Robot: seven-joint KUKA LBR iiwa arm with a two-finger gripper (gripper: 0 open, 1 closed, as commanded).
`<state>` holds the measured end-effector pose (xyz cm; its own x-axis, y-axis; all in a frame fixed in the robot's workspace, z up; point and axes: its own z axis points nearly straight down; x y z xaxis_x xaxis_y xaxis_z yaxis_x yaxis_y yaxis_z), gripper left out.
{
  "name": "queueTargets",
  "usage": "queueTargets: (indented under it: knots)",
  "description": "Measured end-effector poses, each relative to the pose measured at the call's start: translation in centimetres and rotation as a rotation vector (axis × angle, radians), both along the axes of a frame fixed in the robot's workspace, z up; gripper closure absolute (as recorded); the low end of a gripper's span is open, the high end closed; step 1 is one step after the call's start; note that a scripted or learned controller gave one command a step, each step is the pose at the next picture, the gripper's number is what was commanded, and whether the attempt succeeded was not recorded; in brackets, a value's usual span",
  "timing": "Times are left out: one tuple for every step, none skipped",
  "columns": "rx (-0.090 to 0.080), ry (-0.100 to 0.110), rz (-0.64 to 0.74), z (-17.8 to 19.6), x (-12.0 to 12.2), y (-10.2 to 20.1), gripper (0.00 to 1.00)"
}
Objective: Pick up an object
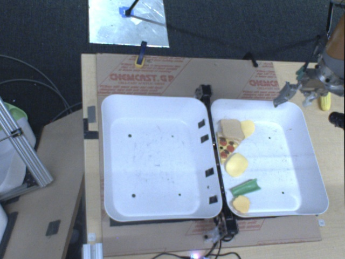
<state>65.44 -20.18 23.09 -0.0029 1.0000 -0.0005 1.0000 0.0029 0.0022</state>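
The pincer (295,93) hangs over the far right rim of the right bin (302,144), fingers spread and holding nothing. The objects crowd that bin's left wall: a tan bread slice (230,127), a pizza slice (227,144), yellow rounded pieces (236,165), a green strip (245,187). Its right half lies bare, smooth white plastic. The left bin (156,155) sits alongside on the cardboard-covered worktop (161,77). The arm (331,63) is cut off at the edge.

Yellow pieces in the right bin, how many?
3: a small round yellow piece beside the tan block, a larger yellow lump mid-bin, another yellow piece near the front edge. More may be hidden.
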Motion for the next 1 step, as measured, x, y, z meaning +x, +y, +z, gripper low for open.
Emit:
queueTargets:
  knots:
    - [0.006, 0.008, 0.008, -11.64, -0.26, 8.33, 0.0]
